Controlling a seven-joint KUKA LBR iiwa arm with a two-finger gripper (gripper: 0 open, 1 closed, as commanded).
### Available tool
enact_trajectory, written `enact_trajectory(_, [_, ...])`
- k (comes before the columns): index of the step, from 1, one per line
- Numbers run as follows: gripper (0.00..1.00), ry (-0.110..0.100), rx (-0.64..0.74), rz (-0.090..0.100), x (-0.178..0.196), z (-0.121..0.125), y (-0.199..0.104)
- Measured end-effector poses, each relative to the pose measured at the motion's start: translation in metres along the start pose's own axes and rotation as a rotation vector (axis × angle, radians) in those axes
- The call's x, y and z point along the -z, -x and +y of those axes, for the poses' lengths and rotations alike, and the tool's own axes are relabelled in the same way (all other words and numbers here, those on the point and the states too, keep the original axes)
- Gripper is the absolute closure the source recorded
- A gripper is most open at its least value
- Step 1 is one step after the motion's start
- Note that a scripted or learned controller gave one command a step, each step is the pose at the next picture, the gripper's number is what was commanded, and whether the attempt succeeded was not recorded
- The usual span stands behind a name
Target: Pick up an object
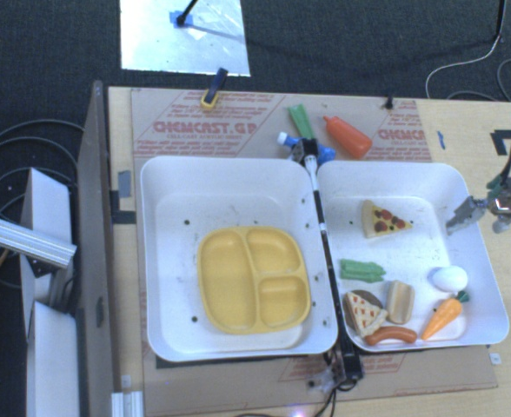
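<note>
I read "CHEMCAST GP" in red on the brown sheet (205,127) behind the bins. My gripper (477,215) hangs at the right bin's (490,320) right edge; I cannot tell its state.

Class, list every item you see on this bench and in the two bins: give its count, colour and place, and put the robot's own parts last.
Bins: two, white, side by side on the bench.
Divided plate: one, yellow, left bin.
Pizza slice: one, yellow with red dots, right bin, upper middle.
Green bean toy: one, green, right bin, left side.
Egg: one, white, right bin, right side.
Carrot: one, orange, right bin, near corner.
Sausage: one, red-orange, right bin, near edge.
Bread slice: one, tan, right bin, near edge.
Sandwich wedge: one, tan, beside the bread.
Orange bottle-like toy: one, behind the bins.
Hand: one, grey, over the right bin's right edge.
</note>
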State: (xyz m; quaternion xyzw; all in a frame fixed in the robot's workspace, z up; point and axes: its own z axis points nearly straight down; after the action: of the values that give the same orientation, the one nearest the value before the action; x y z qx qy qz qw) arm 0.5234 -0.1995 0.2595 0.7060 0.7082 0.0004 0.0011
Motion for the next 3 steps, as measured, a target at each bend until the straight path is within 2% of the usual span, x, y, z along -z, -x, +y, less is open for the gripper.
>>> enact_trajectory(1, [0.0,-0.009,0.006,0.006,-0.116,0.032,-0.058])
enact_trajectory(2, [0.0,0.005,0.004,-0.003,-0.175,0.092,-0.078])
enact_trajectory(3, [1.0,0.014,0.003,-0.003,-0.158,0.094,-0.077])
